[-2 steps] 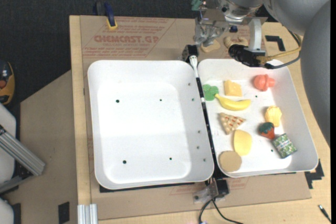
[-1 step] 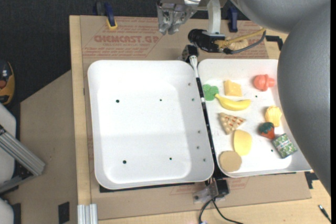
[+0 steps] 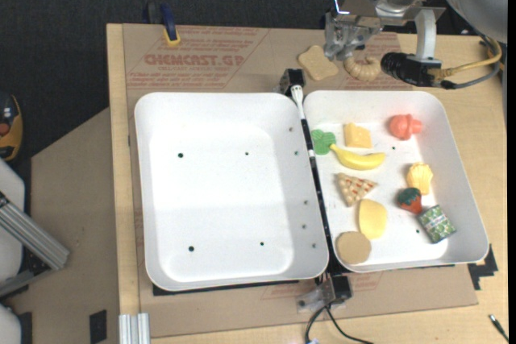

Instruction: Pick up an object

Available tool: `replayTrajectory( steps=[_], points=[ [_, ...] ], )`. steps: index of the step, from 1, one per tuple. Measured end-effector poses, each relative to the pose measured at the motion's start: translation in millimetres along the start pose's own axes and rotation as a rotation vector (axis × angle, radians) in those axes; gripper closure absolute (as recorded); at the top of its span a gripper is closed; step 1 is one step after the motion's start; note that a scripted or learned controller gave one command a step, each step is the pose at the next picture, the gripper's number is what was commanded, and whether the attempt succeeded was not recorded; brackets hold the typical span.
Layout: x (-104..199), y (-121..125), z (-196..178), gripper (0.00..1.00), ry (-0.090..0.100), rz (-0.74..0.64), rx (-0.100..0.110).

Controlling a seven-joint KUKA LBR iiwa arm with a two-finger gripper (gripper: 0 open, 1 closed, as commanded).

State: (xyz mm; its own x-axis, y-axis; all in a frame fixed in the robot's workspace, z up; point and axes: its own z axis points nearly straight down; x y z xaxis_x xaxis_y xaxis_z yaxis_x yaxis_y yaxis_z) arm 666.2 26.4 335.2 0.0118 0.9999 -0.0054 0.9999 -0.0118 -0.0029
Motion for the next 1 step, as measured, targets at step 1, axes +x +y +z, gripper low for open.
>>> replayTrajectory(
  steps=[1],
  points=[
    [-66.7, -8.3, 1.0, 1.0, 0.003, -0.004, 0.0]
  ],
)
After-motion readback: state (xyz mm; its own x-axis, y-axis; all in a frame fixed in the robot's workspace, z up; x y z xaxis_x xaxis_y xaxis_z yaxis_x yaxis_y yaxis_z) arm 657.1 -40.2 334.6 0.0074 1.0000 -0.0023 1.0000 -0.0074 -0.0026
